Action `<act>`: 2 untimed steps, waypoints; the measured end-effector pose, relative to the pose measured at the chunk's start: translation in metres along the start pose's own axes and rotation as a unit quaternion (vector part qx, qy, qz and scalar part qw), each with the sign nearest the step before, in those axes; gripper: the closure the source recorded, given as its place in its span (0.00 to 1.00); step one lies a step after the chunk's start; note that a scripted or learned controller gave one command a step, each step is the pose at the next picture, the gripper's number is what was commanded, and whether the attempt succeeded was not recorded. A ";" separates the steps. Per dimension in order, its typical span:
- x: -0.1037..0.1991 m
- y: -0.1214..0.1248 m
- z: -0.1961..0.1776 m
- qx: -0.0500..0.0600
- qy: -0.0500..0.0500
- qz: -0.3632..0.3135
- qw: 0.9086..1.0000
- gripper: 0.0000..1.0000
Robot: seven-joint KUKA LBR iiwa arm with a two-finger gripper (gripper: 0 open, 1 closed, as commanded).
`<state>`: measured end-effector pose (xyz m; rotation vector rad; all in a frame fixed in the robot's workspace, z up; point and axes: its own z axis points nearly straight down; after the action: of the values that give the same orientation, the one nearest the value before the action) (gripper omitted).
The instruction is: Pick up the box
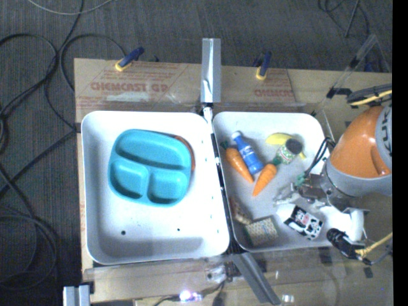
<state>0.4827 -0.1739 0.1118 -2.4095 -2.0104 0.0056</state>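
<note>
A small flat box (261,229) with a speckled brown-grey top lies near the front edge of the right bin (319,127). My gripper (294,194) hangs low over that bin's right side, above and to the right of the box and apart from it. Behind it rise the grey wrist and the orange band (358,150). Nothing shows in the gripper's grasp. A small black-and-white piece (304,222) sits just below the gripper, and I cannot tell whether it is loose or part of the arm.
The right bin also holds a blue bottle (247,153), two orange carrots (237,164) (264,179), a yellow banana (278,138) and a dark round item (293,147). In the left bin (95,190) lies a blue divided tray (152,166). A metal divider (210,75) stands between the bins.
</note>
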 end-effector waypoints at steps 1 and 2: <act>0.023 -0.002 0.022 -0.006 -0.003 -0.028 1.000 0.00; 0.086 0.064 0.022 -0.009 -0.001 -0.015 1.000 0.00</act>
<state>0.5608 -0.1005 0.0892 -2.3905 -2.0552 -0.0100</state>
